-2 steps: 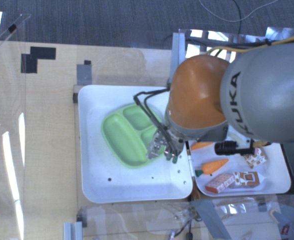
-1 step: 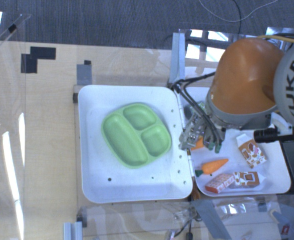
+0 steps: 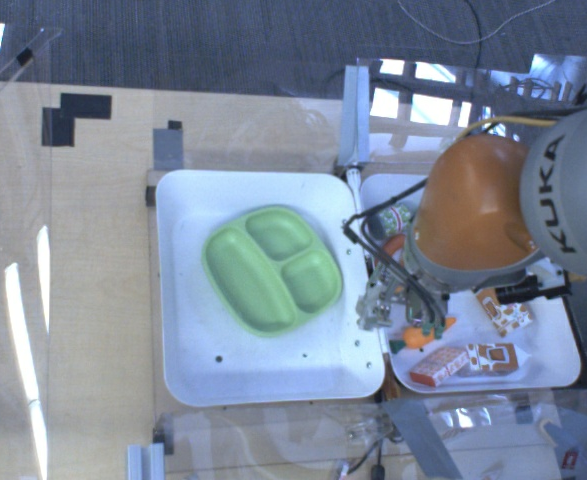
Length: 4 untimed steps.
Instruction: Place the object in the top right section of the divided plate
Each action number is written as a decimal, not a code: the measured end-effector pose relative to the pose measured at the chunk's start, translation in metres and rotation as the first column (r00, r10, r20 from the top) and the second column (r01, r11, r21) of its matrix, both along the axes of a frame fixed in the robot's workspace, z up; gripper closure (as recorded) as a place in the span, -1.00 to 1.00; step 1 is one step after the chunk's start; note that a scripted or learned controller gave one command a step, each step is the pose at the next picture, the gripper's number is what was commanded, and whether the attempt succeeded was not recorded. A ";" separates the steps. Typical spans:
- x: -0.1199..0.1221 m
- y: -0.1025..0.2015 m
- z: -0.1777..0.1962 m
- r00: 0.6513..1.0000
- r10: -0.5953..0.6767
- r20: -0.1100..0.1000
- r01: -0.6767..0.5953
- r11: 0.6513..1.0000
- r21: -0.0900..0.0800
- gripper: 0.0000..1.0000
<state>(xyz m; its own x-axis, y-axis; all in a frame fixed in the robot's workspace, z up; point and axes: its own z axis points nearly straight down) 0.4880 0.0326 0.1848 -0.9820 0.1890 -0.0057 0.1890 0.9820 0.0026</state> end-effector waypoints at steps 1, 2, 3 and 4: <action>0.000 0.079 0.001 0.998 0.063 0.001 -0.063 0.998 0.001 1.00; 0.053 0.100 -0.076 0.999 0.029 0.020 -0.029 1.000 0.011 1.00; 0.052 0.097 -0.078 0.987 -0.157 0.036 0.156 0.987 0.033 1.00; 0.079 0.201 -0.017 0.997 -0.073 0.002 0.073 0.997 0.004 1.00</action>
